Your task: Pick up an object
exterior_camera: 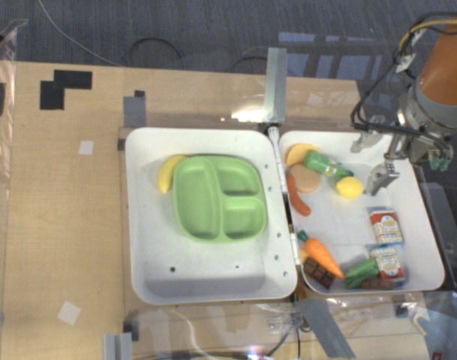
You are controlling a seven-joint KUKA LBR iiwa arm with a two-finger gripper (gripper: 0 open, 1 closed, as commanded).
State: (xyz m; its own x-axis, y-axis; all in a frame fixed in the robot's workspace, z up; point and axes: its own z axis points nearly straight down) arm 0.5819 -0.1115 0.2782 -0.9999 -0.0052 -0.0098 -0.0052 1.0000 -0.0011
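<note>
- While I hang over the right white plastic bin (431, 223), my jaws (381, 177) look parted and grip nothing.
- At my nine o'clock, close by, lies the small round yellow lemon (350, 188).
- At its nine o'clock, the left bin (149, 223) carries a green divided plate (217, 198).

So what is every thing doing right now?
claw: up over the right bin, holding nothing
banana: lying beside the green tray
green tray: right way up in the left bin
lemon: loose
carrot: lying slanted
</note>
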